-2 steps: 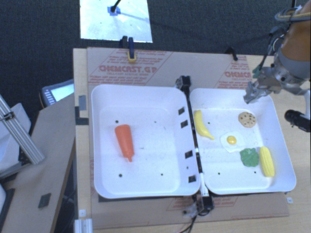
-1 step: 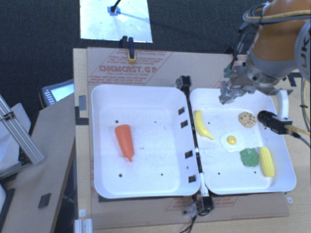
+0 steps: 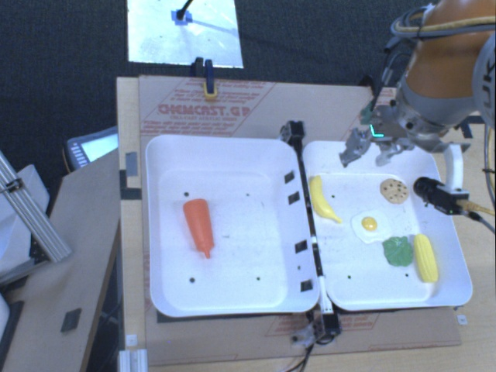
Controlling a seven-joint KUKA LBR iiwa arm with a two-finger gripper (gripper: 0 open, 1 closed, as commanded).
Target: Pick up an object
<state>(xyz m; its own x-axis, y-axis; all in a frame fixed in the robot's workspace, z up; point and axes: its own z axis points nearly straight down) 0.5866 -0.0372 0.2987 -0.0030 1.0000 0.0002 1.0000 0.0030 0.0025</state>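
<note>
Yellow banana (image 3: 325, 200) is nearest the tool (image 3: 366, 149), lying at the left edge of the right bin (image 3: 449, 285), below the spread, empty fingers hovering over the bin's back rim. Looks like moulded plastic: light, stiff, slick, curved. Best pinch across the thick middle, not the tapered tips. Cookie (image 3: 394, 190) and fried egg (image 3: 370, 225) are too flat for an easy grip.

Bench (image 3: 132, 231): light wood surface, carrying a brown cardboard sheet (image 3: 232, 111) printed with red lettering. Two shallow white bins rest on the sheet side by side, left bin (image 3: 167, 149) and right bin (image 3: 457, 285), touching along a black-clipped seam.
</note>
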